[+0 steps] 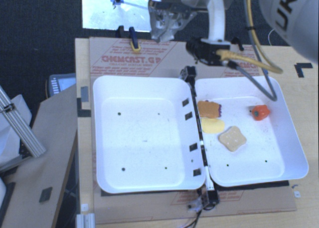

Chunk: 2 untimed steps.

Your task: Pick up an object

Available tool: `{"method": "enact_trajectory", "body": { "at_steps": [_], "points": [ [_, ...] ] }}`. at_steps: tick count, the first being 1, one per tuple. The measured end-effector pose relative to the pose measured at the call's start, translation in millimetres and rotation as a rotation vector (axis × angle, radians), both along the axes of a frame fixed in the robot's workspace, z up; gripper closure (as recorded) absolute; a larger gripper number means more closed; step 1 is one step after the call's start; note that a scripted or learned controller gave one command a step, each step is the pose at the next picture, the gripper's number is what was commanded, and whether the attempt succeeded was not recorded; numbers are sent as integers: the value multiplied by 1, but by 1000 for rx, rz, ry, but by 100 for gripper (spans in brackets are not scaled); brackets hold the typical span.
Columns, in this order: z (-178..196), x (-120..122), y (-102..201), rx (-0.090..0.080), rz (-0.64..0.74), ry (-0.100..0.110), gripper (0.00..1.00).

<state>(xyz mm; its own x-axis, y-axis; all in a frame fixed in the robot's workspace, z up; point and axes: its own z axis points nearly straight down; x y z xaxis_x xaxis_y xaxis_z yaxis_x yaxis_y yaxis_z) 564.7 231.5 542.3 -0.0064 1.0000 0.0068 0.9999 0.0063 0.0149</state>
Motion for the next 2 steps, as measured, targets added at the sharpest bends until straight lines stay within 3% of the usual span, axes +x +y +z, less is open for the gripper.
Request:
{"method": "enact_trajectory", "body": {
  "at_steps": [1, 2],
  "points": [
    [-8, 0, -1, -6, -1, 13, 0],
    [4, 0, 0, -4, 1, 10, 100]
  ]
}}
